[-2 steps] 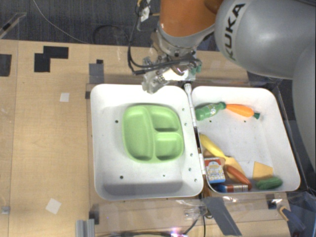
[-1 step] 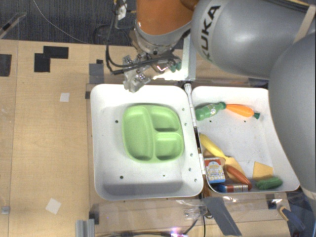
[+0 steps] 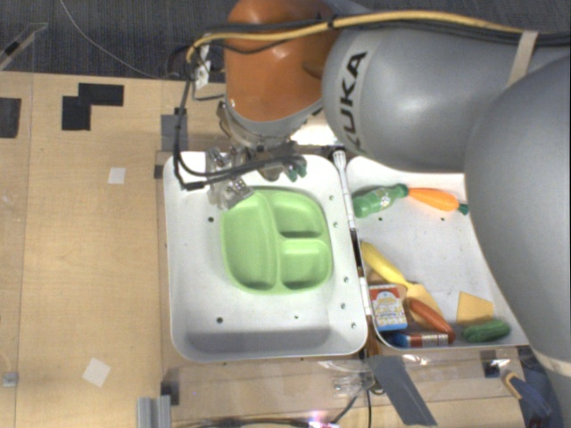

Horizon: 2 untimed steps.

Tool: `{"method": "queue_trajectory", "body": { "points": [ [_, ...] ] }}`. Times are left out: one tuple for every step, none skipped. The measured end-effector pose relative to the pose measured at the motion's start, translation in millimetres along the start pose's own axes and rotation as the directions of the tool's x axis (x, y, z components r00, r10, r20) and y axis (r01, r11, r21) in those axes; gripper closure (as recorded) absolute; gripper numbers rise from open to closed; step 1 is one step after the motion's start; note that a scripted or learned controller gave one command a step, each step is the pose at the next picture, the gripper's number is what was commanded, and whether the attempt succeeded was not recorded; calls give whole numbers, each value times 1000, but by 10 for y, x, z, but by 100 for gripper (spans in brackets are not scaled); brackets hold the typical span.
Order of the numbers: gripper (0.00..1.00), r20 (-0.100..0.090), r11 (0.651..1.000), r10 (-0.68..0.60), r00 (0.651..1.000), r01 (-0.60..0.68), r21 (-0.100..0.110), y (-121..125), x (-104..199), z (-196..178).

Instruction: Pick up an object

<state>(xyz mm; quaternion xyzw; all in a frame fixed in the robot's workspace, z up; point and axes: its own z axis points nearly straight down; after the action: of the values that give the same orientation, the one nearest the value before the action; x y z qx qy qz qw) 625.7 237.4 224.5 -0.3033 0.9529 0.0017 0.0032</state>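
End effector (image 3: pixel 239 175) is hanging over the left bin's (image 3: pixel 192 266) far edge; can't tell its finger state from here. The green divided plate (image 3: pixel 277 242) is lying just below and slightly right of it, nearly touching, long axis running diagonally. Right bin's bottle (image 3: pixel 377 200), carrot (image 3: pixel 434 200) and banana (image 3: pixel 384 266) are sitting well apart, nothing blocking.

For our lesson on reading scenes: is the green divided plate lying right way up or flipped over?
Right way up. The green divided plate lies flat in the left bin with its three hollow compartments and raised dividers facing the camera.
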Motion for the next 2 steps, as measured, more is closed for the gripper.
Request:
{"method": "queue_trajectory", "body": {
  "points": [
    [100,16,1000,0,1000,0,3,-7,-33,-162],
    [100,6,1000,-10,1000,10,4,-272,-357,-306]
  ]
}}
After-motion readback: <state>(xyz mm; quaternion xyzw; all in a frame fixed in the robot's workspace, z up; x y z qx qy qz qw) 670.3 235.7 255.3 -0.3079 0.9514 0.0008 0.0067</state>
